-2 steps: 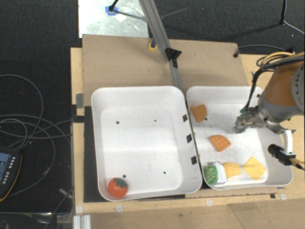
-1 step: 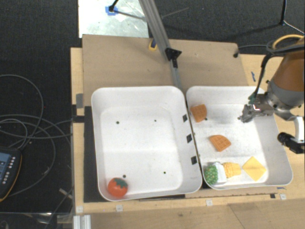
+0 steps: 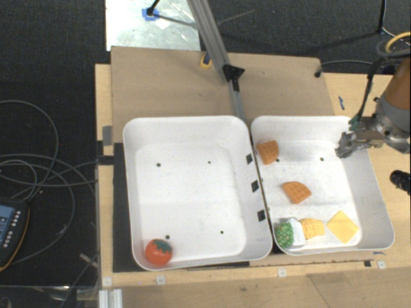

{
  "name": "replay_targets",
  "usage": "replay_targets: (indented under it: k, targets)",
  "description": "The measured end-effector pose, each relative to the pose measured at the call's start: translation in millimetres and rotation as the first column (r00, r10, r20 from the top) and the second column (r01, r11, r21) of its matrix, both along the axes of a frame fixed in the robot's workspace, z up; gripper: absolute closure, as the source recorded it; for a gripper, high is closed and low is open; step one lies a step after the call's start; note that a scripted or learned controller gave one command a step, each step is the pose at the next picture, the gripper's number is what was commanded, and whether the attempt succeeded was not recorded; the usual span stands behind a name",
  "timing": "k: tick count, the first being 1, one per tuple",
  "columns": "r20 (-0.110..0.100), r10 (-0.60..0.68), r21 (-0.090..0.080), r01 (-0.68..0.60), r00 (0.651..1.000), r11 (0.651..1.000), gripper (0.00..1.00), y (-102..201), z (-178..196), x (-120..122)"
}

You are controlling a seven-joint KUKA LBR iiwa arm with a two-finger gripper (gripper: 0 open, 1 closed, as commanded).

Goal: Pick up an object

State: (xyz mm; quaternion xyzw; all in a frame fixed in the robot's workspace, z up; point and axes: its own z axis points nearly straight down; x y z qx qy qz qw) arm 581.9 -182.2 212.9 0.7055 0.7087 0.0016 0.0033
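orange toy pieces in the right bin, claw at its far rim

orange wedge-shaped toy (image 3: 268, 151) and orange flat toy slice (image 3: 296, 192) lying apart in right shallow white bin (image 3: 379, 220), beside yellow square block (image 3: 342, 226). red round tomato toy (image 3: 158, 251) in left shallow white bin (image 3: 138, 133). claw (image 3: 347, 147) over the right bin's far right rim, grip state impossible to tell.

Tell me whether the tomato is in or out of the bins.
In. The tomato lies inside the left bin, in its near left corner, apart from the claw over the right bin.
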Motion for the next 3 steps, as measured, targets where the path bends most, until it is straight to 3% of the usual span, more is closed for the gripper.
replay_targets:
  k: [1, 3]
  targets:
    - [0.001, 0.002, 0.000, -0.002, 1.000, 1.000, 1.00, -0.6, 54.4, 1.8]
    - [-0.005, 0.006, 0.004, -0.006, 1.000, 1.000, 1.00, 105.2, 52.8, 2.9]
